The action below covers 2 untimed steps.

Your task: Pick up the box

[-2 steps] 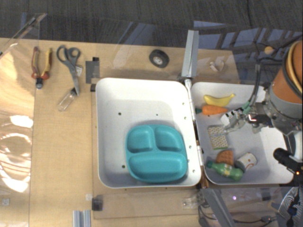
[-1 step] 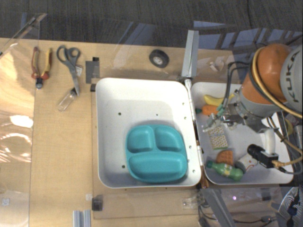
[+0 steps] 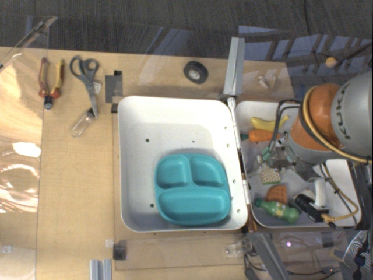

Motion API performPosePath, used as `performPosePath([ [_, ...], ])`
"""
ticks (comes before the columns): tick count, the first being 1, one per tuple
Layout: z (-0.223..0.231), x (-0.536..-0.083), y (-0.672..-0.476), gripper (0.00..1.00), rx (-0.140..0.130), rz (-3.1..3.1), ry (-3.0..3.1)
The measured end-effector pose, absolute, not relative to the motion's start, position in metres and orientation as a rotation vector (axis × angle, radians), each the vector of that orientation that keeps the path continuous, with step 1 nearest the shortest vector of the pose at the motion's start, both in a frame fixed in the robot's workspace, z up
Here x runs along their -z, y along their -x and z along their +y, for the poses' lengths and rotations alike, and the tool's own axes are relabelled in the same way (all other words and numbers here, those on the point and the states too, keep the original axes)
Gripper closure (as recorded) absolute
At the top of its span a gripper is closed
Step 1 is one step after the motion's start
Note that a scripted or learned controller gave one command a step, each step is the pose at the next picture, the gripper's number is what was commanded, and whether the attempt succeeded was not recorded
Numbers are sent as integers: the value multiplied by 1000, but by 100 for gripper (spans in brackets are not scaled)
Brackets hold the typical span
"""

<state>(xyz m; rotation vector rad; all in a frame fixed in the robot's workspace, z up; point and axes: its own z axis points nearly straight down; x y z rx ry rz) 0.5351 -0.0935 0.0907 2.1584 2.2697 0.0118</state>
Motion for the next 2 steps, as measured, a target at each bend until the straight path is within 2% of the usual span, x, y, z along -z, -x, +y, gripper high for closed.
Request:
performPosePath([
  [1, -94, -102, -538, 100, -16, 2266, -2152],
  [2, -42, -185, -564, 100, -6, 2189, -2248],
])
